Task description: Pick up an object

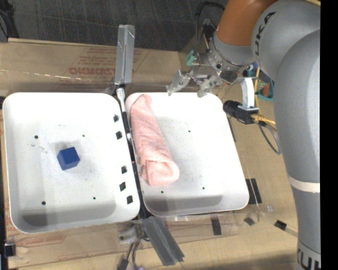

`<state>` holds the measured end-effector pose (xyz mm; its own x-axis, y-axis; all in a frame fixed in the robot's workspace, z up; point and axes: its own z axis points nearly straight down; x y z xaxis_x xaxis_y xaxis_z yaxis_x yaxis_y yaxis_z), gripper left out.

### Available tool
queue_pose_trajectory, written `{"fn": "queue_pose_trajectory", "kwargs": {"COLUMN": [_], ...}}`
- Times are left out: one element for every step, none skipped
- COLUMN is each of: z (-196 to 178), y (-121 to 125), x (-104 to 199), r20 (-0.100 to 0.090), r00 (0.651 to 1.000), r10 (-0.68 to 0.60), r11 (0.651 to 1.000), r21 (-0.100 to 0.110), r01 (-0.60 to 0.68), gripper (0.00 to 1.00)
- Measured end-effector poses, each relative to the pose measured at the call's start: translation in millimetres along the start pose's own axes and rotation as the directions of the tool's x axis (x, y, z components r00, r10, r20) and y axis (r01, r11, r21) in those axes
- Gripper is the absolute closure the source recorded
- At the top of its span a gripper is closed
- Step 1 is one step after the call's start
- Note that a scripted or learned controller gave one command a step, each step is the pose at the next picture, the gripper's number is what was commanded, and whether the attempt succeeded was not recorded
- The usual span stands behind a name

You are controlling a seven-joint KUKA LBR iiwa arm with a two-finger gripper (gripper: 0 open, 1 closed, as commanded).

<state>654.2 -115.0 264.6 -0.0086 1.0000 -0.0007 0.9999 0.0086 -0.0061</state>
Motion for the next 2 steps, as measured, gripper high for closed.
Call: {"fn": "queue_pose_trajectory", "kwargs": {"z": [117.4, 172.4], "y": [-67.7, -78.7], "x": [13.9, 22.9], "r20": [-0.001, -0.001], "r00": [0.999, 0.998], "r10": [0.049, -0.055], "r11": [0.999, 0.998], "r21": [0.002, -0.005], "r01": [-0.049, 0.055], "gripper": [0.00, 0.00]}}
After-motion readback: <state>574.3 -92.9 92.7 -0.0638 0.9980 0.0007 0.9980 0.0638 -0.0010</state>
